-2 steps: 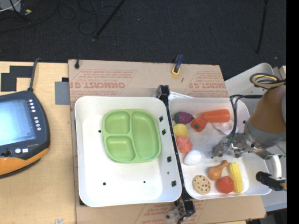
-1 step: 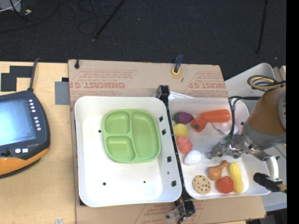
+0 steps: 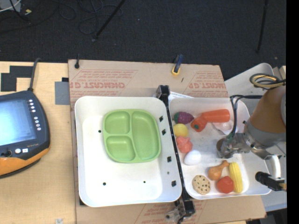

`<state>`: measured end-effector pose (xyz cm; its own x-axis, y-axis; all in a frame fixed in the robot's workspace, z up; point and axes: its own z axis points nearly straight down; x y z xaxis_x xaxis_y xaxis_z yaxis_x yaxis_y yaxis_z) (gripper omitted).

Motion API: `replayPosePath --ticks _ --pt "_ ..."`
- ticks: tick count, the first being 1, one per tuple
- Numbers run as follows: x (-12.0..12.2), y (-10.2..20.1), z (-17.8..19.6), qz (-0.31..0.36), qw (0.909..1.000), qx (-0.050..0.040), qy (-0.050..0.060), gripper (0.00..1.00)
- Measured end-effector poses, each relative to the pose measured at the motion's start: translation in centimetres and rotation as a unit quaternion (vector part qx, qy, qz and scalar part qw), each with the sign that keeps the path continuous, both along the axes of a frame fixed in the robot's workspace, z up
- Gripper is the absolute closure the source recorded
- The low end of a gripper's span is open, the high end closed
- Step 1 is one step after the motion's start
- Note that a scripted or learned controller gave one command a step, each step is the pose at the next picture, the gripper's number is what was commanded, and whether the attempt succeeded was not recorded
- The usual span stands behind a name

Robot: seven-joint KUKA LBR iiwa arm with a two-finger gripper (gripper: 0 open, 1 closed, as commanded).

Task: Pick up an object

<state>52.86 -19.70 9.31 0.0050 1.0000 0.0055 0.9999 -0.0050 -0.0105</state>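
No pick can be counted as made yet; nothing is seen lifted clear of the right bin [image 3: 243, 107], and the whole grasp and lift are judged to be left. The left bin [image 3: 88, 171] holds a green tray [image 3: 131, 135] with three compartments, and it is well apart from the arm.

The gripper [image 3: 227, 147] is lowered into the right bin from the right, and whether it is open or closed cannot be told, as its tip is dark and blurred against the bin floor.

The toy foods are spread around it. The carrot [image 3: 216, 115] lies above it, near the bin's far wall, with the pepper [image 3: 198, 124] at its left end. The corn [image 3: 236, 177] and the drumstick [image 3: 218, 171] lie just below the gripper and are judged the nearest candidates. The tomato [image 3: 225, 185] sits beside the corn, and the cookie [image 3: 202, 184] to its left. The egg [image 3: 192, 158], the lemon [image 3: 181, 130] and the grapes [image 3: 185, 117] lie along the left side, apart from the gripper.
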Motion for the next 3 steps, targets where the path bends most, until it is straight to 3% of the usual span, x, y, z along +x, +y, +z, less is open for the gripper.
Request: replayPosePath --ticks 3 --pt "0.8 -1.3 13.4 0.003 1.0000 -0.0024 -0.004 1.00"
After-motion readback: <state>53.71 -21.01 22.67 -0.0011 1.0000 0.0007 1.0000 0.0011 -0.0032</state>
